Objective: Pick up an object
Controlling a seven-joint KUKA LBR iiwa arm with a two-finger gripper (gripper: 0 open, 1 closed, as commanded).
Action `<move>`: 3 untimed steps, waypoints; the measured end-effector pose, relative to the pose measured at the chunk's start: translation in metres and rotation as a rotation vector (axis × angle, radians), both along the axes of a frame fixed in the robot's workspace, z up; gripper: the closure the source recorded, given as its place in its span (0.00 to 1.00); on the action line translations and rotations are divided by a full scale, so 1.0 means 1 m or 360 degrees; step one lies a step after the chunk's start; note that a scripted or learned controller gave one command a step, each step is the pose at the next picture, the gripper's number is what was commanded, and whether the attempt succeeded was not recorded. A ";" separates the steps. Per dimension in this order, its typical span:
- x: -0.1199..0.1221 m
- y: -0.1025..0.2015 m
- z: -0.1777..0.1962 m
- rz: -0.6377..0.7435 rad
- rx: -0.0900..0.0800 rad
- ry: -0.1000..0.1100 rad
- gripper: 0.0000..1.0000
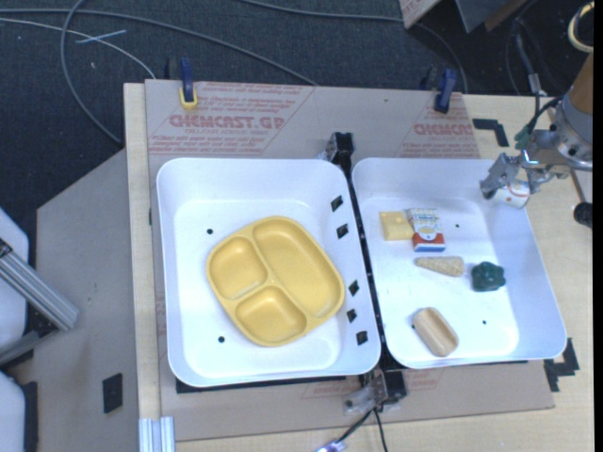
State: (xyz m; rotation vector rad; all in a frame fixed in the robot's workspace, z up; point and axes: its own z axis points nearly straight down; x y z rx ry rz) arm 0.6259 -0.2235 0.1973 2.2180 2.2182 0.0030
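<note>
Low in the right bin (pixel 537 342) I see a tan roll (pixel 434 331), then a green piece (pixel 487 276), a wedge (pixel 441 266) and small cartons (pixel 427 229), all unlifted. At the frame's upper right the gripper (pixel 513 185) clamps a small white-and-red object (pixel 514 194); I judge a pick is underway.

bench (pixel 141 252), two white bins (pixel 179 252)
</note>
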 end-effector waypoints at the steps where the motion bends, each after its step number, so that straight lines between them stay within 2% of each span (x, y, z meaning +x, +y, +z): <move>1: 0.000 0.007 0.062 0.0003 -0.0001 -0.0006 1.00; 2: -0.007 0.056 0.051 0.0005 0.0006 0.0012 1.00; 3: -0.026 0.096 0.046 0.0004 0.0006 0.0013 1.00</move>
